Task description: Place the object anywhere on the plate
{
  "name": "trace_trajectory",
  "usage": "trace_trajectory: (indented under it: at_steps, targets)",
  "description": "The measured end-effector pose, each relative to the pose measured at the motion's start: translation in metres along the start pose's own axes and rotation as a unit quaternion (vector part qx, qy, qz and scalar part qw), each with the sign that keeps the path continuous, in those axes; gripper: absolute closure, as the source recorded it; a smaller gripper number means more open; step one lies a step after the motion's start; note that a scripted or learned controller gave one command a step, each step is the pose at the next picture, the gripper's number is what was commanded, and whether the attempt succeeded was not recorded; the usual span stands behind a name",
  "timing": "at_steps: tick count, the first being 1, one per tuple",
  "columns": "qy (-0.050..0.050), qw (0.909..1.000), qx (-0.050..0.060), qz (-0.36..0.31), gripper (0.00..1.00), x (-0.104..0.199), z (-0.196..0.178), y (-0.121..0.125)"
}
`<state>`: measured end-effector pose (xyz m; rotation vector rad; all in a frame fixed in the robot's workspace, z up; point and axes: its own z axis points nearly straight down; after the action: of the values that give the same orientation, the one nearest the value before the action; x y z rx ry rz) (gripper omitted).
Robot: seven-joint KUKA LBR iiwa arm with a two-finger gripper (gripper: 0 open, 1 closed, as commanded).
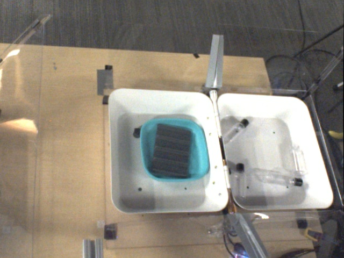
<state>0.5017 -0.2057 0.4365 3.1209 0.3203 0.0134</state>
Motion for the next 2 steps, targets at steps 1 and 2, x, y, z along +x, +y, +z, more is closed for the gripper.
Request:
trace_trajectory:
  at_steps: [1, 2]
  targets:
    - [0.0, 1.0, 0.0, 0.0, 0.0, -0.013, 0.001, -0.003]
    - [-0.003, 1.0, 0.002, -0.002, 0.0, 0.07, 0.056, 0.005]
